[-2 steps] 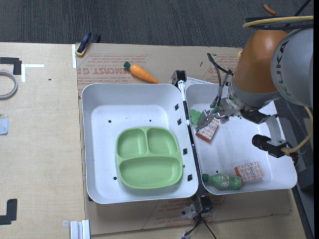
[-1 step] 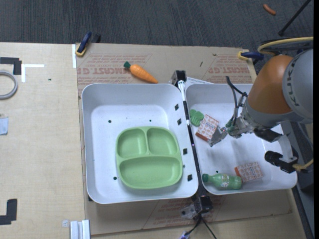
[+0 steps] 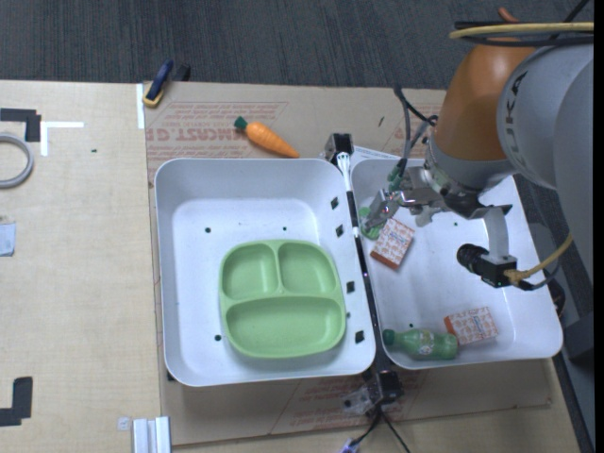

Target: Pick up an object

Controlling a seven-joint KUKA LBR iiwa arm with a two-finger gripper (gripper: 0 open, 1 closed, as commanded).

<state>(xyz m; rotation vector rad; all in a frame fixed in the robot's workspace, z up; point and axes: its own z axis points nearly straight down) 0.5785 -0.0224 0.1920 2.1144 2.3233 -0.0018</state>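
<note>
My gripper (image 3: 383,208) hangs low over the back left corner of the right bin (image 3: 528,333), close to the wall between the bins. Just in front of it lies a small red-and-white patterned box (image 3: 393,243), tilted on the bin floor. A bit of green shows right beside the gripper tip; I cannot tell what it is. At the bin's front lie a green bottle (image 3: 422,344) on its side and a second patterned box (image 3: 472,326). Nothing is visibly held.
The left bin (image 3: 189,206) holds a green divided plate (image 3: 281,298). An orange toy carrot (image 3: 267,137) lies on the bench behind the bins. A blue-and-yellow tool (image 3: 159,81) and a tape roll (image 3: 9,159) sit at the far left. The arm's body overhangs the right bin's back.
</note>
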